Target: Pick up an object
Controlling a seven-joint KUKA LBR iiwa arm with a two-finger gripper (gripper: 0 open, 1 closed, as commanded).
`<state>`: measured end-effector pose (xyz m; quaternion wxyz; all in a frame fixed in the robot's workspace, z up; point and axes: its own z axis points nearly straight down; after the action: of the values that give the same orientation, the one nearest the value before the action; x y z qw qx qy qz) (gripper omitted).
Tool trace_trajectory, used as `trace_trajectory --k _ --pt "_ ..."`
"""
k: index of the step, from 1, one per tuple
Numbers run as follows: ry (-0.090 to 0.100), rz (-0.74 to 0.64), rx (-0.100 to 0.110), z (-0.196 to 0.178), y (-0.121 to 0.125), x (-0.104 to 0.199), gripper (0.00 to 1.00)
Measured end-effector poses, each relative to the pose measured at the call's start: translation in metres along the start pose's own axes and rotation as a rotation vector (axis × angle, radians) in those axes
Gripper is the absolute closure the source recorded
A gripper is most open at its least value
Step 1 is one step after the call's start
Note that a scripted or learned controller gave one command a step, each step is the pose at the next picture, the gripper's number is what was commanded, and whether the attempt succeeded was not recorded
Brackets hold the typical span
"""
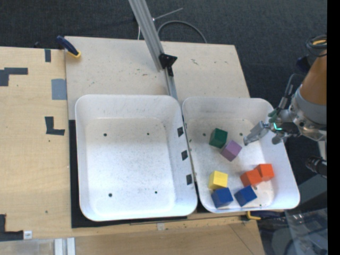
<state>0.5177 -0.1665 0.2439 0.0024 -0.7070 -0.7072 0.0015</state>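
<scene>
The right bin (276, 110) holds several small cubes. A green cube (218, 138) and a purple cube (231, 150) touch near its middle. A yellow cube (218, 179) sits on a blue cube (222, 196) at the front, with a second blue cube (246, 195) beside them. Two orange cubes (258, 173) lie at the front right, next to a pale block (265, 189). My gripper (264, 137) hangs over the bin's right side, right of the purple cube and above the orange ones. Its fingers (253, 135) are spread and hold nothing.
The left bin (85, 110) stands beside the right one, with a shared ridge between them. A slanted metal rail (151, 31) runs from the top down to that ridge. A cable loops on the board behind the bins.
</scene>
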Motion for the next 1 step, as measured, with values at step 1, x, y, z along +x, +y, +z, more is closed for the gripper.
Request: trace_trajectory --k 1 --pt "-0.001 -0.001 -0.004 -0.0022 0.0008 0.0001 0.00"
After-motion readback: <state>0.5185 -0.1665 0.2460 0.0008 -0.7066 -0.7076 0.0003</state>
